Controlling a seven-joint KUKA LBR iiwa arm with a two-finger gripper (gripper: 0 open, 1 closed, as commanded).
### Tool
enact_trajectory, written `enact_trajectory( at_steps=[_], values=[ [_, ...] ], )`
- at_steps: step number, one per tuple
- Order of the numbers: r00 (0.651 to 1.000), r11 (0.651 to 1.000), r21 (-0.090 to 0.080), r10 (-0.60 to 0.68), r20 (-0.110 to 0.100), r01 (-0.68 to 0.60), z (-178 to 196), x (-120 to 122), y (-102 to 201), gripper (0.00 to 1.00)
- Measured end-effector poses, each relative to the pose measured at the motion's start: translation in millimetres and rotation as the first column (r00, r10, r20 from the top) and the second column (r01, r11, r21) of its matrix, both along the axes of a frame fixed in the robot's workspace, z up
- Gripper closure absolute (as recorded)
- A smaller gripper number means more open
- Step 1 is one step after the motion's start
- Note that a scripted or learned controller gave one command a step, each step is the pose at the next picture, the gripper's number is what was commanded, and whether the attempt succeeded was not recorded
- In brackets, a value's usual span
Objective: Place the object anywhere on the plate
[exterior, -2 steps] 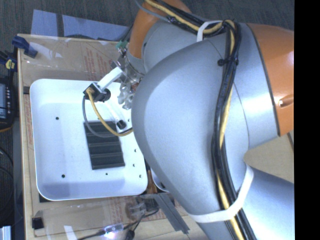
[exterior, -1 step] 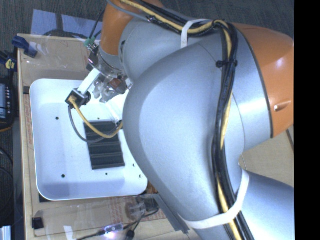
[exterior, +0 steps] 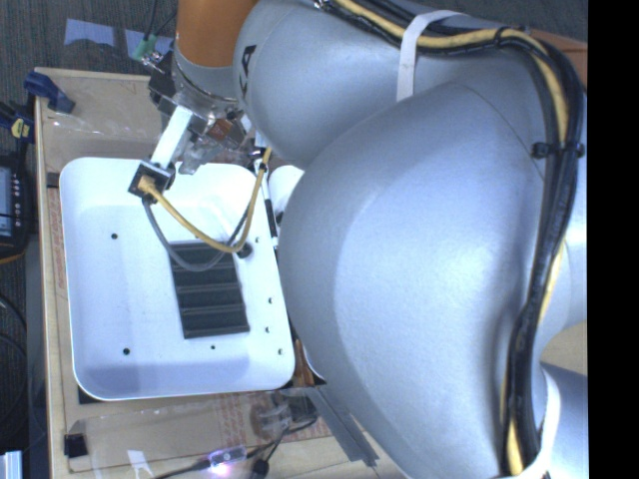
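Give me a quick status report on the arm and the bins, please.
End effector at top edge of left-hand bin. Dark ribbed slab flat on that bin's floor, apart from it. Arm hides most of the other bin.

The arm (exterior: 429,267) is built of big, rounded, matt silver-grey shells. At eleven o'clock it carries a glossy orange band (exterior: 210,18), with black lettering (exterior: 247,60) just beside it. Yellow and black cables (exterior: 479,36) run along the one-o'clock edge, cinched by a white strap (exterior: 411,58).
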State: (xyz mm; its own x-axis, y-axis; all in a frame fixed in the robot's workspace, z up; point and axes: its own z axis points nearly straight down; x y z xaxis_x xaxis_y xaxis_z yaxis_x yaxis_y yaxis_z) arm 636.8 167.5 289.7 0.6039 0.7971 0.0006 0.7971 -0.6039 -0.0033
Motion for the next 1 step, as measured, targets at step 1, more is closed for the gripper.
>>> enact_trajectory(
  at_steps=[1],
  values=[
    [0.997,0.997,0.001,0.072,0.002,-0.072,86.9,-56.0,-121.2,1.00]
  ],
)
